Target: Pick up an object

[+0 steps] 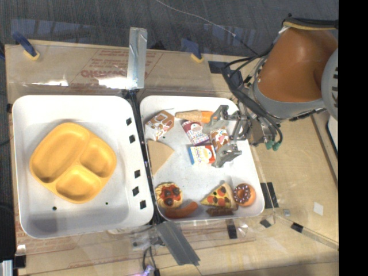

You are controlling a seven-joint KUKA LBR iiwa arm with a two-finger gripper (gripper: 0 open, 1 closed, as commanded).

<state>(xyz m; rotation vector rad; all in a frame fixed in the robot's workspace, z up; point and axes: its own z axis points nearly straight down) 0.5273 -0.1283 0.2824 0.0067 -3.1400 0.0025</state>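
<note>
A small flat packet (219, 140), red and white, lies in the right bin (253, 171), in its upper middle part, and is taken here as the thing to be picked, since the gripper (225, 135) stands over it. The jaws are seen apart, one finger above the packet and one below it; whether the packet is touched cannot be told. It is judged to be light, thin and fairly stiff, with a glossy face that may slip; a hold across its short sides, low against the bin floor, would be wanted. A second packet (196, 132) lies just beside it on the left, and a blue-and-yellow card (200, 154) just below, so a neighbour could be caught along with it. Farther out are seen a carrot (194, 116), a brown box (159, 123), a tan wedge (160, 154), and along the near edge a fruit tart (168, 195), a pizza slice (219, 196) and a donut (244, 194). In the left bin (34, 217) rests a yellow tray (73, 161).
</note>
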